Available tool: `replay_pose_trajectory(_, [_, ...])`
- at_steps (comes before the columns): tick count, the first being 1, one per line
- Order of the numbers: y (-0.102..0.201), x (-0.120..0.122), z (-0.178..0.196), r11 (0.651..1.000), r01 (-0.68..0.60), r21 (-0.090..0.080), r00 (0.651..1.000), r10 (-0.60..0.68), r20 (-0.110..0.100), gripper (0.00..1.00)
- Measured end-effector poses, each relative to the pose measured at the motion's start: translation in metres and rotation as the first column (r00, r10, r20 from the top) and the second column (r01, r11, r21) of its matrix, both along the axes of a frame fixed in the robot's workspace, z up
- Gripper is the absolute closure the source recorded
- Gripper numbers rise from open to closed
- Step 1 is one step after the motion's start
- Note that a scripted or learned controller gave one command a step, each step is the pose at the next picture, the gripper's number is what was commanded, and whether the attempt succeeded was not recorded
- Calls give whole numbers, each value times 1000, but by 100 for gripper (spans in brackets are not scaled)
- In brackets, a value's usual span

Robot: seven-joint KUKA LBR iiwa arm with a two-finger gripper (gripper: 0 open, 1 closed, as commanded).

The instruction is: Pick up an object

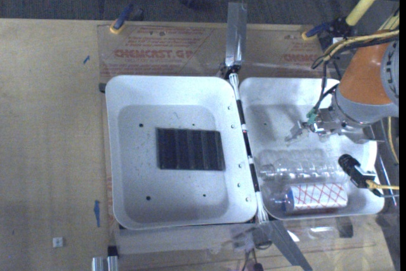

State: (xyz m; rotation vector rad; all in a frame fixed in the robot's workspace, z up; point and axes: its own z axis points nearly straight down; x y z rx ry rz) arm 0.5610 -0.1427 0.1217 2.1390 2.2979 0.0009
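Gripper (299, 131) over right bin (273, 98), centre right of frame; whether spread or closed cannot be told. Lower right: clear plastic bottle (301, 169), red-checked cylinder (317, 197). Left bin (127, 105) holds dark ribbed panel (190, 149).

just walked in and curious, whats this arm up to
The grey and orange arm reaches in from the right, with its claw over the right bin. Nothing can be seen in the claw. Next to it a clear plastic bottle lies on its side, and by the bin's near wall lies a red-checked tube. A dark ribbed panel lies flat in the left bin.
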Motion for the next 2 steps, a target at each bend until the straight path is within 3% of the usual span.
replay_pose_trajectory(1, [-6,30,39,1000,-27,-1,1000,27,1,0])
replay_pose_trajectory(2, [-56,-64,-16,987,-159,-2,987,159,1,0])
